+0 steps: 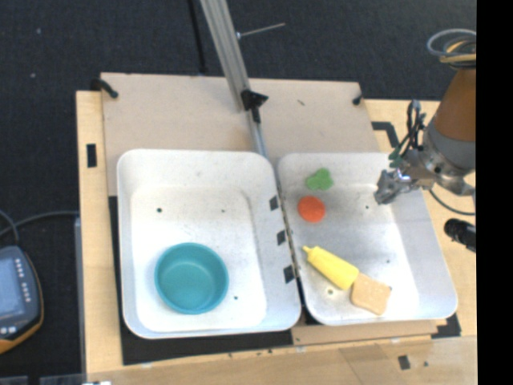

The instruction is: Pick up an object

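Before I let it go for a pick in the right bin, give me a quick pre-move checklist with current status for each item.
1. Gripper over the right bin: ok, it sits near the bin's upper right edge.
2. Gripper free of any object: ok, nothing shows between or under its tips.
3. Finger opening: cannot tell, too small and blurred.
4. Targets in sight: ok, green piece, orange ball, yellow bottle and tan block all lie uncovered.
5. Room around a target: ok for the ball and green piece, which lie apart; not ok for bottle and block, which touch.
6. Teal bowl out of the way: ok, it is in the left bin.
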